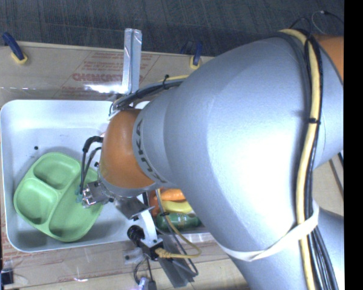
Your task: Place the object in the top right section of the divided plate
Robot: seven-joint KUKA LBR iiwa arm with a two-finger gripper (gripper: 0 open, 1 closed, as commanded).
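The arm (230, 150) leans over the left bin (24, 116), its wrist above the right edge of the green plate (51, 195); the gripper's state cannot be told. Every visible plate section is bare. Orange and yellow-green objects (172, 201) lie under the arm near the bins' shared edge, so placing looks undone.

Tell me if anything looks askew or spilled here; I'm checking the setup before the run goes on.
Nothing looks spilled or damaged. The green divided plate lies flat in the left white bin, turned at a slant to the bin's walls. The arm covers most of the bench, so the rest cannot be judged.
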